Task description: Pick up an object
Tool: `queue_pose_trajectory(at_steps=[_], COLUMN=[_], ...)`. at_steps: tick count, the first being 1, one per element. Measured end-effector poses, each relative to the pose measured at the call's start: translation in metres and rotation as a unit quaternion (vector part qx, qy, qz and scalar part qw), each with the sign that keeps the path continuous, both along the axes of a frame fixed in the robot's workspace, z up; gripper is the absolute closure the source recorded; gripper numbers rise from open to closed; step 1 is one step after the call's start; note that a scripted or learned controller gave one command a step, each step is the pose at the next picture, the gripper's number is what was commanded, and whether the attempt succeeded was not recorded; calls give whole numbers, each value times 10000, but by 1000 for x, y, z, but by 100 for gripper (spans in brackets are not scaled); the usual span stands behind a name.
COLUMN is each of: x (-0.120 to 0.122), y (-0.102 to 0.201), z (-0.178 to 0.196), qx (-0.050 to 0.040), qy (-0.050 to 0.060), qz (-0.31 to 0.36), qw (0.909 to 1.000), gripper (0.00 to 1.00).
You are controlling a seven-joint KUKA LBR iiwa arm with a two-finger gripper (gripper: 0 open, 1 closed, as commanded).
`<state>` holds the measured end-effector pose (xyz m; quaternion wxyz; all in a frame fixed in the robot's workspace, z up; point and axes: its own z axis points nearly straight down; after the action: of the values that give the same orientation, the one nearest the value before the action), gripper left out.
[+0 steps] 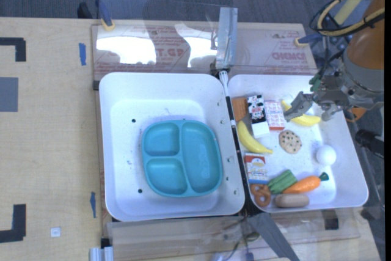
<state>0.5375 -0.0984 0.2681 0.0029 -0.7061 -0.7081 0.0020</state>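
two white bins side by side; left bin [116,101] holds a teal divided tray [181,157]; right bin [348,150] at centre right holds a banana [252,139], cookie [289,142], white egg [325,154], carrot [300,184], cartons; gripper [300,105] hangs over its upper part, fingers parted, nothing between them.

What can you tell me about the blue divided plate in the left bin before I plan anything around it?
The blue divided plate is a teal, rounded-rectangle tray that looks like moulded plastic, with three compartments: two smaller ones on the left side of the view and one long one on the right. All three look bare. It lies flat and upright on the floor of the left bin, toward the near edge, turned slightly off square. Only the bin floor touches it; the end effector is over the other bin.
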Motion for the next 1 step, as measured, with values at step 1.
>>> queue_pose_trajectory(at_steps=[1], x=[-1], y=[65], z=[-90], qx=[3], qy=[38], qz=[-366], qw=[9993], gripper=[0])
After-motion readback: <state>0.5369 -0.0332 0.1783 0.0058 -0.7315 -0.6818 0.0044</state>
